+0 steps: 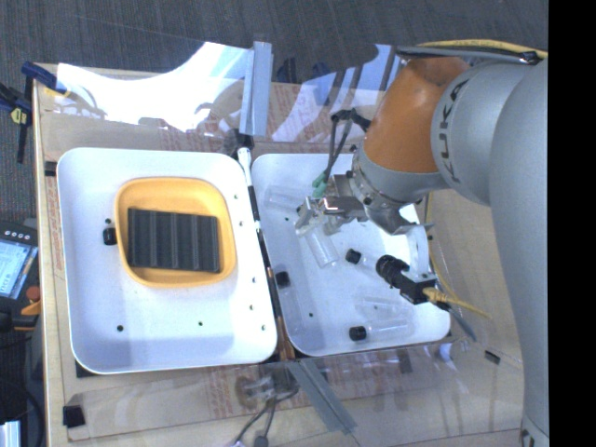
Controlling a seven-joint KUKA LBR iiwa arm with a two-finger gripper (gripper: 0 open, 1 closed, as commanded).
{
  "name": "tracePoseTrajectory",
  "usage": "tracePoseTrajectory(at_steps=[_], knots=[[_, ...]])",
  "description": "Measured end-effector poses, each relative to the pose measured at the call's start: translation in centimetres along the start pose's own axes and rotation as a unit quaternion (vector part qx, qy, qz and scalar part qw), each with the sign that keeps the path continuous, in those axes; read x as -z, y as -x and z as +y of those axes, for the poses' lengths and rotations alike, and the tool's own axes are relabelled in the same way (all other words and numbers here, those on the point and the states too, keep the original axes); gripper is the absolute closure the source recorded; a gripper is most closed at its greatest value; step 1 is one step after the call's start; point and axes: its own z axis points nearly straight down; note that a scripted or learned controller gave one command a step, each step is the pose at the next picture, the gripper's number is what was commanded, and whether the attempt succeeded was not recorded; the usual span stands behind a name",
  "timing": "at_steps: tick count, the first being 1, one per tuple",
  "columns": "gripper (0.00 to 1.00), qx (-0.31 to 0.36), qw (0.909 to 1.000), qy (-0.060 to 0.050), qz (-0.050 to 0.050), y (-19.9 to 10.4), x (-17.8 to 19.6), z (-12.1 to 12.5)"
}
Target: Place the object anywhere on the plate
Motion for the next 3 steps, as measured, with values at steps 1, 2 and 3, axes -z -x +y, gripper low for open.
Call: tracePoseTrajectory(at_steps=[1,2,3], knots=[[1.0,0.083,0.9966,0.0,0.0,-3.4,3.3,4.7],[1.0,0.197,0.9805,-0.002,0.001,-5.3,-2.5,8.1],[1.0,0.31,0.9506,0.001,-0.001,-7.1,-0.1,7.8]])
